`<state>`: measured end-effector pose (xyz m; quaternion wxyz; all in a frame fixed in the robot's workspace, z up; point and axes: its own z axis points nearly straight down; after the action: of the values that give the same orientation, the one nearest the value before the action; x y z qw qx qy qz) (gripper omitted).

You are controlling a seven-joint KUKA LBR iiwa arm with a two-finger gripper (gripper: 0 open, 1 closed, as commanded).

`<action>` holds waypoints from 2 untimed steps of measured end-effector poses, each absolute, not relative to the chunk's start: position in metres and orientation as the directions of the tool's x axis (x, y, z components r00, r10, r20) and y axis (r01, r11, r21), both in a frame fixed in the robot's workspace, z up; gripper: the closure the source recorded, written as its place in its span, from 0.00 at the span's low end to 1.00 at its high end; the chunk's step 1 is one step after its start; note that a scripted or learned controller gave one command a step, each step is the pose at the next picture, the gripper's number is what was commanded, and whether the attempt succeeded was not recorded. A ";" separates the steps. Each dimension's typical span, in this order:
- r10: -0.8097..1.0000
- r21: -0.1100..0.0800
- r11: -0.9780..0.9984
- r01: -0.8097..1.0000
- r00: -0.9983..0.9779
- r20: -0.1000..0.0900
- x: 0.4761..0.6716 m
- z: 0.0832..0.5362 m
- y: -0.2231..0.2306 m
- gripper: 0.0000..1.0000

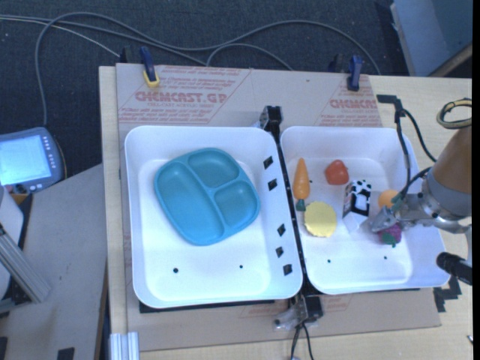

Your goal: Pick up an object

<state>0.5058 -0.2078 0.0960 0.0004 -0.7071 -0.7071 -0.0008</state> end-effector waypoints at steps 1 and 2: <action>1.000 0.006 0.002 1.000 -0.002 -0.002 0.509 0.160 -0.206 1.00; 1.000 0.008 0.003 1.000 -0.003 -0.003 0.512 0.225 -0.204 1.00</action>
<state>0.5118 -0.2039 0.2246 -0.0038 -0.7062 -0.7080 -0.0018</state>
